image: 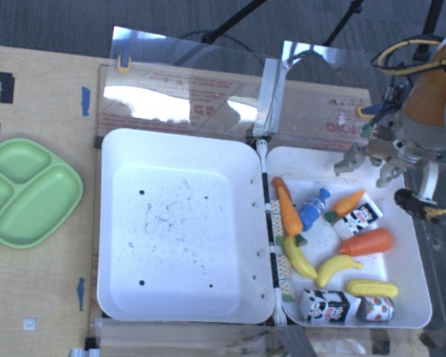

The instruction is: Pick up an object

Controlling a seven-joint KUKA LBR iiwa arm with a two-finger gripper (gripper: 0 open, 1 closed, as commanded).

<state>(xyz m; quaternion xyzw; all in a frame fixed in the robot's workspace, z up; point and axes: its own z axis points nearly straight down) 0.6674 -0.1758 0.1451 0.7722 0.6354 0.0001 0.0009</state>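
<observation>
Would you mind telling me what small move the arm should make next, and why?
Probably lower the gripper toward the small carrot just below it. The gripper hangs above the right bin's far edge with nothing between its fingers, and that carrot looks like the nearest toy, with some bare floor around it.

A single fixed camera looks down at a slant from above the front of the bench (52, 79), taking in both white bins: the left bin (182, 150) fills the centre and the right bin (412, 255) sits toward the right edge. It stands far enough back to include the green divided plate (22, 191) at far left, the clear panels (185, 84) behind the bins and dark floor beyond.
</observation>
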